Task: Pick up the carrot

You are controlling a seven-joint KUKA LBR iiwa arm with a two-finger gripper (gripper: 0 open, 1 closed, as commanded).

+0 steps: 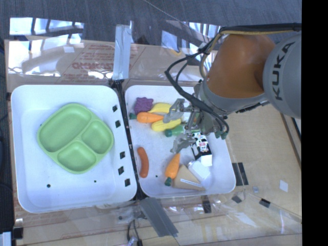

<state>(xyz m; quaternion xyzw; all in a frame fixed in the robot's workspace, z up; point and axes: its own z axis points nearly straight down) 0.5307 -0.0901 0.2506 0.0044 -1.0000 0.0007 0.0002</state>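
Hovering over the middle of the right white bin (221, 181), the two-finger metal gripper (179, 127) has its fingers spread apart, with nothing pinched between them. One fingertip (177, 106) lies near the yellow corn cob, the other (178, 143) points down toward the lower carrot. The grey arm with its orange band (238, 65) reaches in from the right above the bin.

Two carrots lie in the right bin. An orange carrot with a green tip (149, 118) rests near the top left, just beside a purple bunch of grapes (143, 104) and touching a yellow banana-like piece (160, 108). A second orange carrot (172, 167) lies lower, tilted, with its green end toward the bin's front edge, just beside a tan wedge-shaped piece (186, 181). A yellow corn cob (165, 125) sits under the gripper. A red-orange sausage (143, 162) lies near the bin's left wall.

In the left white bin (31, 188) rests a light green divided plastic plate (76, 137).
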